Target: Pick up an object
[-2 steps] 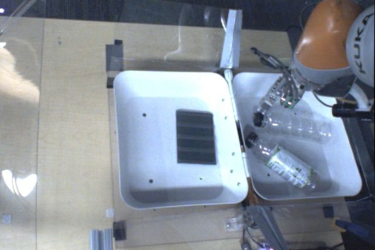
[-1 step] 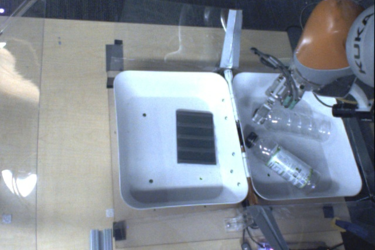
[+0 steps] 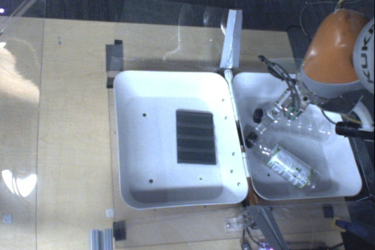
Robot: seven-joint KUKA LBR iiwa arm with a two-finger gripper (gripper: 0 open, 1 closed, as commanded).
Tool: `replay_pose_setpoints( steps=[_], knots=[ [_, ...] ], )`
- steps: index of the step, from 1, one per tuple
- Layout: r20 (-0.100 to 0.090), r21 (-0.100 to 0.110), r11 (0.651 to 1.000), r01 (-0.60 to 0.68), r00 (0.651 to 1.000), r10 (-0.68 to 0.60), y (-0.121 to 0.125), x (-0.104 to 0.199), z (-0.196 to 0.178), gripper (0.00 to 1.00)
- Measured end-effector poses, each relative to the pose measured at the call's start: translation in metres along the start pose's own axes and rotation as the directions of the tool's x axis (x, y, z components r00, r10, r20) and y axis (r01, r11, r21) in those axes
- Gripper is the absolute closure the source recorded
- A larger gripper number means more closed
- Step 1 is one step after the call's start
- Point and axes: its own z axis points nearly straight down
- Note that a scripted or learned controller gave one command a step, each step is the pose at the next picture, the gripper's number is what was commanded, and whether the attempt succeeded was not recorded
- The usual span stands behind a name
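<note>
In the left bin (image 3: 135, 126) a dark ribbed rectangular pad (image 3: 195, 136) lies flat near the middle. The right bin (image 3: 345, 175) holds two clear plastic bottles on their sides. One bottle (image 3: 302, 123) with a black cap lies across the bin's middle. The other, a labelled bottle (image 3: 288, 165) with a black cap, lies nearer the front. My gripper (image 3: 288, 103) hangs low in the right bin, just over the neck end of the unlabelled bottle, below the arm's orange band (image 3: 335, 47). Whether it touches that bottle is unclear.
A grey divider strip (image 3: 230, 44) stands up behind the seam between the bins. Clear plastic sheeting (image 3: 23, 126) covers the bench on the left. Dark clamps (image 3: 115, 55) sit at the bin corners. Cables (image 3: 270, 66) trail near the wrist.
</note>
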Motion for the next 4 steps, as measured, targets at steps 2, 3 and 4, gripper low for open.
replay_pose_setpoints(
  steps=[2,3,4],
  knots=[
    [-0.015,0.014,0.969,-0.247,0.969,0.247,0.036,-0.096,0.097,0.0],
    [0.003,-0.001,0.971,-0.241,0.971,0.241,0.038,-0.1,0.085,1.0],
    [0.003,-0.003,0.975,-0.221,0.975,0.221,0.076,-0.069,-0.002,1.0]
  ],
)
